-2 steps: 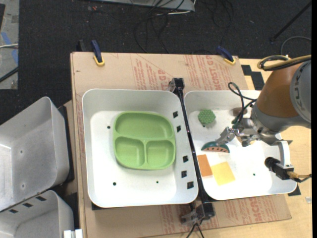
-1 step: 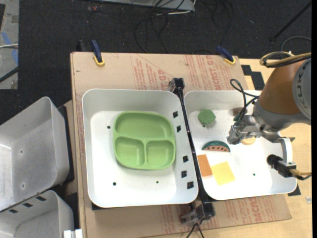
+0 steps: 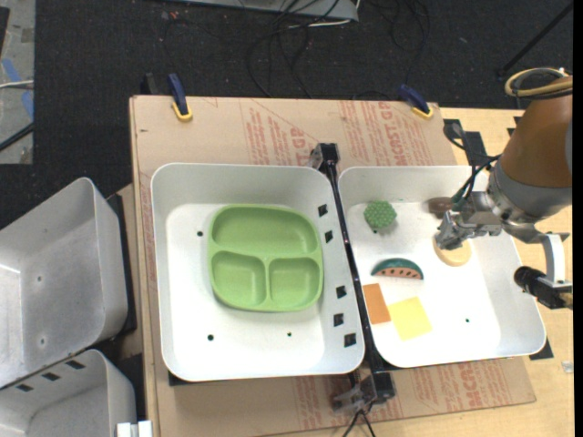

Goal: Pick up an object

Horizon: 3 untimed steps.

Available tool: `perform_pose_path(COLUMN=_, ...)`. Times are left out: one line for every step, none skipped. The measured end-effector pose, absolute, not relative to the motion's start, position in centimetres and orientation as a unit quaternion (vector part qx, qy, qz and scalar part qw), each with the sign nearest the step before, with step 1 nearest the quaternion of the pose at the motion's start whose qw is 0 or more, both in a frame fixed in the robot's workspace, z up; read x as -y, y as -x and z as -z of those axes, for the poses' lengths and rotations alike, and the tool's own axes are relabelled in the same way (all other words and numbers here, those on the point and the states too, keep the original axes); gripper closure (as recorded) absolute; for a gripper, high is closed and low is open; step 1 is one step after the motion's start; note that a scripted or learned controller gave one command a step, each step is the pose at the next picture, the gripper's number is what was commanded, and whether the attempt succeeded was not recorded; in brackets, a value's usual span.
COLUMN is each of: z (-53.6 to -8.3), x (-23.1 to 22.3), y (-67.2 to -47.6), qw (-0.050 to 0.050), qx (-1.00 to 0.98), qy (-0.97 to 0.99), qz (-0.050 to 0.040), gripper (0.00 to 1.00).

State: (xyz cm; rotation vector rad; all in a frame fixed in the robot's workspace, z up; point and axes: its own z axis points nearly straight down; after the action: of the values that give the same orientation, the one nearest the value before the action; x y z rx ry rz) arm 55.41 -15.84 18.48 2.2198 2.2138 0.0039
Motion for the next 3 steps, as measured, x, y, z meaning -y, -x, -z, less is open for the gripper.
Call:
perform_pose_path(z=-23.8, x=15.9, y=-55.6, qw=0.003, qx=-0.708, qy=-0.706, qz=-0.0016, gripper=1.0)
perform_pose_path(z=-24.7, x=10.4, y=-56.8, qw=0.001, qx=-0.71, qy=-0.704, qz=-0.0015, gripper=1.0)
perform_pose_path(z=-23.2, x=4.9, y=-57.4, qw=-0.001, qx=-0.71, qy=-0.704, qz=-0.0001, gripper=1.0)
